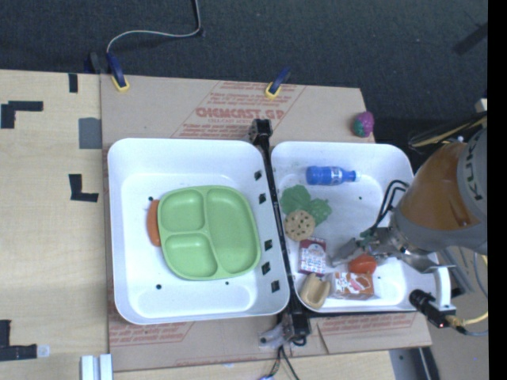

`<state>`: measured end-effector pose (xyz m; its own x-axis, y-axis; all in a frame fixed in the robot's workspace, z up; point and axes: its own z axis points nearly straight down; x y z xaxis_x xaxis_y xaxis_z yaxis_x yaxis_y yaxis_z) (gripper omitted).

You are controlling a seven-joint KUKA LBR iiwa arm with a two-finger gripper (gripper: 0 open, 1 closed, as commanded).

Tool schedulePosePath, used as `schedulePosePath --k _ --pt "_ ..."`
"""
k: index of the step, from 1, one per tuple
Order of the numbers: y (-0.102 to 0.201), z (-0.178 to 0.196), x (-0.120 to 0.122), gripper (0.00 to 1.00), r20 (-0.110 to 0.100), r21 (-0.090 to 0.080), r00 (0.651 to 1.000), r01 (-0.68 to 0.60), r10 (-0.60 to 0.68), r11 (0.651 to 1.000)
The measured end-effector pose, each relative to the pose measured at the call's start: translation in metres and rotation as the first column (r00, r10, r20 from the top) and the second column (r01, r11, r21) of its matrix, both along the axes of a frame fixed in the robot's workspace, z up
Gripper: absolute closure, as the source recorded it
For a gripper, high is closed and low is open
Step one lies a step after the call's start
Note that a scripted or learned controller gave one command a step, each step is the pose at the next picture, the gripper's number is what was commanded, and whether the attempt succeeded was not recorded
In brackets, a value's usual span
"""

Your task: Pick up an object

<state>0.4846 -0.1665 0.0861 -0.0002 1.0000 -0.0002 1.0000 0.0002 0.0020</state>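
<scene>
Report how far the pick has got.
Done: the arm has reached into the right bin, with the gripper low among the items. In hand: it is at a red object, but whether that is gripped cannot be told. Left: lifting anything clear; the blue bottle and cookie lie untouched.

I see a small red object (362,264) low in the right bin (396,161), lying just at my pincer (354,251) tip, beside a printed packet (349,285).
</scene>
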Motion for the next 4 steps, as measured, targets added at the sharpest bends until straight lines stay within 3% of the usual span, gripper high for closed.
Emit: schedulePosePath --k 2,3,4 --pt "0.001 0.000 0.000 0.00 0.001 -0.002 1.000 0.001 -0.001 1.000" --pt "0.001 0.010 0.001 1.00 0.003 -0.002 1.000 0.001 -0.001 1.000" --pt "0.078 0.098 0.018 1.00 -0.002 0.001 1.000 -0.002 0.002 1.000"
